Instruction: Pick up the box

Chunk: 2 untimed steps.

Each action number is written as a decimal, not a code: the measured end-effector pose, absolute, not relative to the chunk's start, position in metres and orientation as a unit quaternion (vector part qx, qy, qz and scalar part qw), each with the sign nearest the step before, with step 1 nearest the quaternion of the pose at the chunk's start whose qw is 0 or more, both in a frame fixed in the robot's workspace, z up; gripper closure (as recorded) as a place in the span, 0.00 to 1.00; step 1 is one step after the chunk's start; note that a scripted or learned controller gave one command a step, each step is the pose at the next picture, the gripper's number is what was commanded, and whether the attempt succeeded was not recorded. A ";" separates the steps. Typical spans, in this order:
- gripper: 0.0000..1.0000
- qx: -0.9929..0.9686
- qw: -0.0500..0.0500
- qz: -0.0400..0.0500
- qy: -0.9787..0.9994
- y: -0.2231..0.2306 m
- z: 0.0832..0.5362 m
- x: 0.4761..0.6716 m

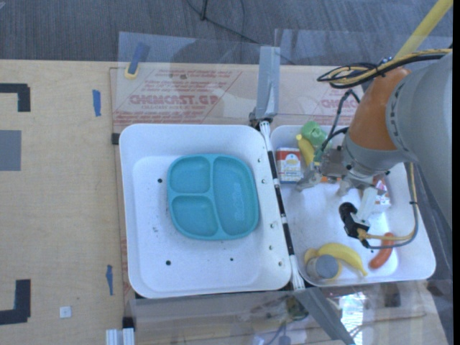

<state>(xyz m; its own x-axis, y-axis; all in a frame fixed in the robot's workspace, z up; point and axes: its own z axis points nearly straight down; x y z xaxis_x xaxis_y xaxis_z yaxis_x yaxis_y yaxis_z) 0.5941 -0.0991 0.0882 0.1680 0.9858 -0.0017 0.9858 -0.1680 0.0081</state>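
The small red-and-white box [289, 165] lies in the right bin [424, 261], against its left wall near the far corner — just left of the gripper [320, 179], apart from it by a narrow gap. Whether the gripper's fingers are open or closed cannot be told. One box, two bananas — one [343, 256] at the near edge, one [307, 152] beside the box. One teal divided plate [213, 195] sits in the left bin [144, 264]. The arm [402, 113] reaches in from the right, wrist bent low over the right bin.

Single fixed camera, mounted above the bench [57, 192], looks down at a slant on both white bins [144, 149]; arm [410, 113] enters from right.
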 end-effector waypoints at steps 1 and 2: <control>0.00 0.856 0.003 0.003 0.517 -0.098 0.088 0.500; 0.00 0.881 0.003 0.002 0.473 -0.104 0.088 0.563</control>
